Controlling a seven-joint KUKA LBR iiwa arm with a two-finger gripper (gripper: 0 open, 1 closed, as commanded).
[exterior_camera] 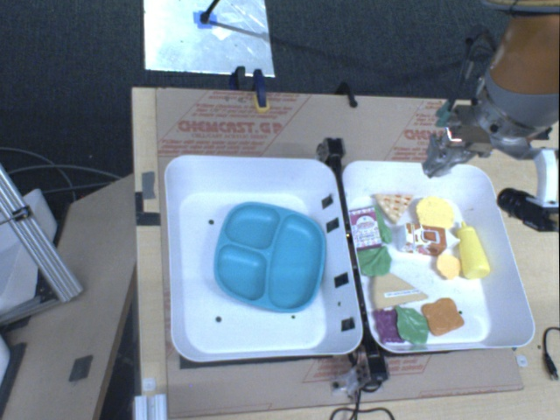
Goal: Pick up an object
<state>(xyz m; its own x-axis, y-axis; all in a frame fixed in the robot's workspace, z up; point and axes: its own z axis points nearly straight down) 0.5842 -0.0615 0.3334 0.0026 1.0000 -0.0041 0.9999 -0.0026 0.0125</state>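
The right bin holds several toy foods: a waffle slice, a yellow round piece, a yellow bottle-shaped piece, a small printed box, a green leaf, a toast piece and a purple piece. My gripper hangs above the bin's far edge, up and right of the waffle slice. Nothing shows between its fingers.
The left bin holds a blue divided plate. A black hinge strip runs between the bins. A shiny metal sheet lies beyond the bench. An aluminium frame stands at the left.
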